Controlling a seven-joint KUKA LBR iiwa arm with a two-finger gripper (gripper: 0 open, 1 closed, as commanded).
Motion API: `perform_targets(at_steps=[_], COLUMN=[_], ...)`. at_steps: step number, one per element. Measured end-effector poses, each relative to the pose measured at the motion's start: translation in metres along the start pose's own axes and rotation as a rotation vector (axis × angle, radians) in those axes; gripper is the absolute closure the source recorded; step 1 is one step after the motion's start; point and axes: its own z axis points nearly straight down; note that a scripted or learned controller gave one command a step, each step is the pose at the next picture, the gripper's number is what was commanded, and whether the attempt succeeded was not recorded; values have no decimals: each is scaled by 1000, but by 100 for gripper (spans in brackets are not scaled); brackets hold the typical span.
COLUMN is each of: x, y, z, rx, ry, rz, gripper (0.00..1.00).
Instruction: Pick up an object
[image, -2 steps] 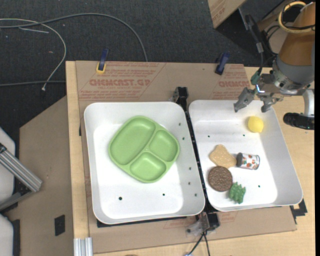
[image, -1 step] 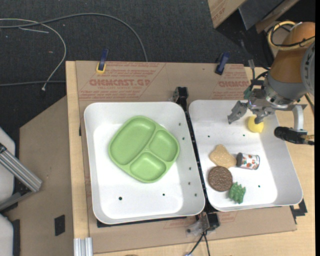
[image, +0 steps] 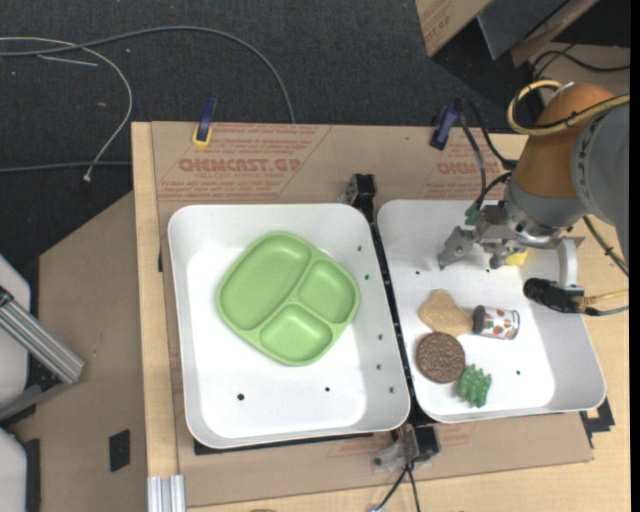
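Gripper (image: 478, 247) sits over the far part of the right bin (image: 560, 395), arm coming in from the right w/ its orange band just above the wrist. Two grey fingers splay out toward the left and near side; they look spread fairly wide w/ nothing between them, though the angle isn't great. Nearest pickable things lie on the near side of the tool, a bit toward the bin's middle: a tan cookie-shaped piece (image: 445, 312) almost straight below the fingers in the picture, and just right of it a small can on its side (image: 497, 323), long axis running roughly left-right. Nearer still, touching or almost touching the tan piece, a round brown biscuit (image: 440, 357), and beside that a small green toy (image: 474, 386) near the bin's near rim. A bit of yellow (image: 516, 258) peeks out right at the wrist, mostly hidden, can't say what it is. So the coming move, I'd guess, is a short drop toward the near side, tan piece being closest. Left bin (image: 200, 400) holds one thing: a green divided plate (image: 288, 297), three compartments, sitting about mid-bin, well apart from the tool.
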Motion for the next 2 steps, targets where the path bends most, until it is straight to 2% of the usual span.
perform_targets(at_steps=[1,2], x=[0,-10], y=[2,6], z=[-16,-71], rx=[-8,-14], ry=[-2,-5], rz=[0,0], gripper=[100,100])
